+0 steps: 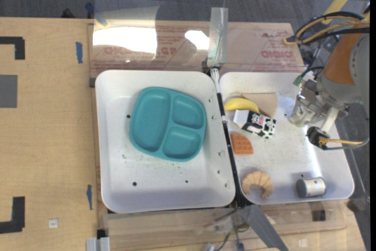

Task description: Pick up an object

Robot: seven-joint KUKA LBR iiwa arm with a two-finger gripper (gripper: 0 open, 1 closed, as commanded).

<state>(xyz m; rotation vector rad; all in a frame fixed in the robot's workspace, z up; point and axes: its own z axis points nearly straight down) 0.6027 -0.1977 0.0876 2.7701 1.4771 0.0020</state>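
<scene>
My gripper [301,113] hangs over the right side of the right bin [341,176], below the arm's orange band. Nothing can be seen held in it. To its left lie a yellow banana [242,104], a tan card piece [262,101] and a black-and-white patterned box [259,124]. An orange flat piece [241,144] sits near the bin's left wall. A croissant [258,183] and a silver can [310,186] rest along the bin's front edge. The can lies on its side, in front of the gripper and apart from it.
A teal divided plate [167,123] lies in the left bin [111,173]. A metal post [217,38] and a clear sheet stand behind the bins. A small black-and-yellow part [326,140] sticks out under the wrist. Cables loop above the arm at the right.
</scene>
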